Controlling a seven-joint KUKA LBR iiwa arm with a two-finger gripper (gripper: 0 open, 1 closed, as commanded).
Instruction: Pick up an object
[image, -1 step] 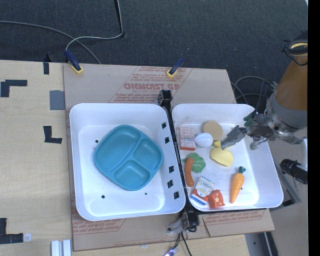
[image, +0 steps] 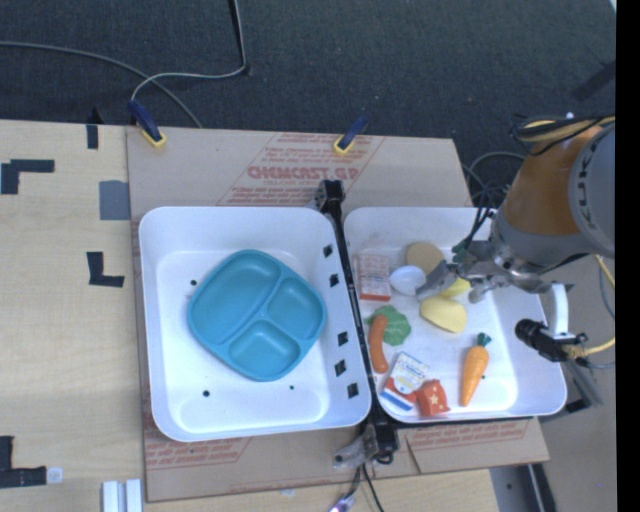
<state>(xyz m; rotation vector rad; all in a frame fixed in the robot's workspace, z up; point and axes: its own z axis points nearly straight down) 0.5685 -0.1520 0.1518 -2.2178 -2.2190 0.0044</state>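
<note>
Gripper (image: 452, 283) hangs low over yellow toy (image: 445, 314) in right bin (image: 540, 400), prob. for grasping; jaws' state I cannot tell.

Even, bright overhead light falls across the scene. The two shallow white plastic bins (image: 160, 300) come out close to overexposed, their walls pale and nearly without detail. The compartmented blue plastic plate (image: 257, 314) casts only a faint, soft shadow. The picture is slightly soft and grainy, and small items look blurred.
</note>
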